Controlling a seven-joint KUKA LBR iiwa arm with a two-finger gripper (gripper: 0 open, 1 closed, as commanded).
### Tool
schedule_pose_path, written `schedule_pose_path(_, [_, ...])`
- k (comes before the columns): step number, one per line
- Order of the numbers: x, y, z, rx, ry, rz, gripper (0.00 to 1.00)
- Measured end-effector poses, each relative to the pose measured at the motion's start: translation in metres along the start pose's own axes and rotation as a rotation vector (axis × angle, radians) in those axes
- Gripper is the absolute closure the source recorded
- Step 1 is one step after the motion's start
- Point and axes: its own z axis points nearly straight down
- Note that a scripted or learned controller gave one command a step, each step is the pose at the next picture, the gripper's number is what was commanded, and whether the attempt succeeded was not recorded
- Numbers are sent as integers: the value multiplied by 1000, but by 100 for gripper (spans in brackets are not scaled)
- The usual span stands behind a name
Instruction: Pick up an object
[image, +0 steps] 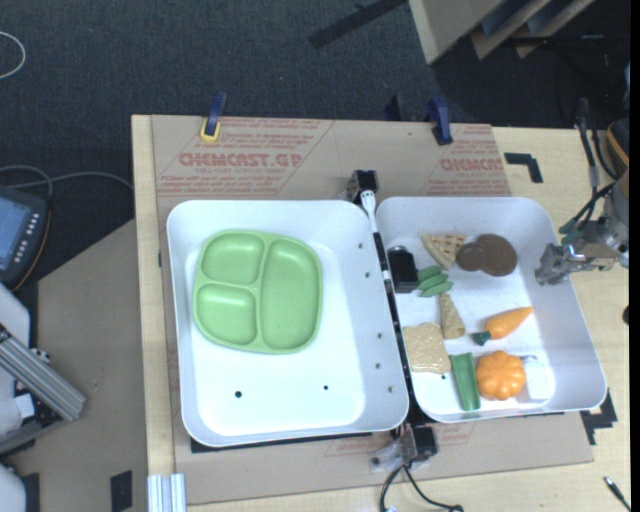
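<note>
— Where are you, and what sits closest?

— I hang at the right rim of the right bin (580, 330), a shallow tray of smooth white plastic. My fingers (552, 270) are small, grey and blurred here; whether they are open or closed I cannot tell, and I see nothing between them. Nearest me lies a flat brown disc (487, 255), matte and round. Touching it on its far side is a tan wedge (443, 246) with a grid pattern.

— And lower in that bin?

— A glossy orange carrot (508, 321), tapered. Below it a ribbed orange pumpkin (500, 374), with a straight green stick (465, 380) just beside it. A pale, rough-looking square (427, 348) touches the stick's upper end. Something whitish by the pumpkin blends into the tray; I cannot make it out.

— Farther off?

— A small black block (402, 268) by the dividing wall. Beyond that, the left bin (190, 300) holds a light green plate (260, 290), smooth, with three compartments. Both bins rest on a brown surface (300, 150) printed with red letters, partly covered by the bins.
</note>
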Motion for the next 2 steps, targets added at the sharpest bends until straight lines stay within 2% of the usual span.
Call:
schedule_pose_path(1, [-1, 1, -32, 0, 0, 0, 100])
schedule_pose_path(2, [52, 1, -22, 8, 7, -5, 100])
